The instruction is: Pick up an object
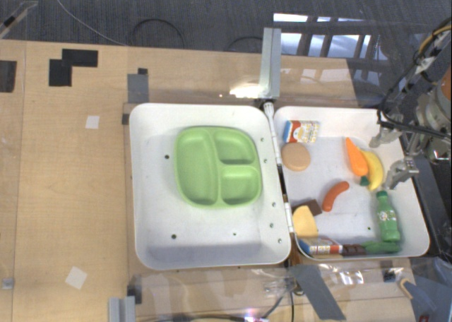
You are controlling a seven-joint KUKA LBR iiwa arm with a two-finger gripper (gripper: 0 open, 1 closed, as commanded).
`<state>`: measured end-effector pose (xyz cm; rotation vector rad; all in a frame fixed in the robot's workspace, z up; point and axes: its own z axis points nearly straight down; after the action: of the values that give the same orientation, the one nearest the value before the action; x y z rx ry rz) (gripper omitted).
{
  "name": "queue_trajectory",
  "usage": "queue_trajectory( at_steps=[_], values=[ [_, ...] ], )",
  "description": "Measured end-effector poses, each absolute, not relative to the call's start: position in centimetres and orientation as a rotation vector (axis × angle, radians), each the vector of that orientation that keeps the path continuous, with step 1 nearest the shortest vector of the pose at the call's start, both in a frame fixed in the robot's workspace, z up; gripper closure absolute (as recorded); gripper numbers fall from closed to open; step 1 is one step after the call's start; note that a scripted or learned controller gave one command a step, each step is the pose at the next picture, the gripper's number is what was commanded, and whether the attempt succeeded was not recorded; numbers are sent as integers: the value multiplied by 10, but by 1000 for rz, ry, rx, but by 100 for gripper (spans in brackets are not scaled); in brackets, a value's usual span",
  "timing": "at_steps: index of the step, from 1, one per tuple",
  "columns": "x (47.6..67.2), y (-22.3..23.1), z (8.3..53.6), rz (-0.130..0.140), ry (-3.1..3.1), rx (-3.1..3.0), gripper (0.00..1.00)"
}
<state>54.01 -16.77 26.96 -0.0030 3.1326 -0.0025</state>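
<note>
Left bin point(152, 243) is holding a green divided plate point(217, 166) — right bin point(417, 239) is holding carrot point(356, 157), banana point(373, 169), sausage point(335, 195), green bottle point(386, 219); claw point(395, 154) state — cannot tell.

Two bins point(141, 172); one green tray point(217, 167); one banana point(373, 170); one carrot point(357, 157).

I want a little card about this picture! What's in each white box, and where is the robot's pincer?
left bin: a green divided plate
right bin: toy carrot, banana, sausage, green bottle, round tan patty, cheese wedge, small printed packet, marker-like stick
pincer: at the right bin's right edge, near the banana
holding anything: nothing seen between its fingers
</note>
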Motion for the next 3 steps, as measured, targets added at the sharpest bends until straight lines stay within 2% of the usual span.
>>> queue_trajectory(
  at_steps=[1, 2, 3],
  values=[
    [541, -166, 100, 5, 3144, -102, 0],
    [561, -112, 90, -1, 3124, -61, 0],
    [610, -96, 89, -3, 3104, -382, 0]
  ],
)
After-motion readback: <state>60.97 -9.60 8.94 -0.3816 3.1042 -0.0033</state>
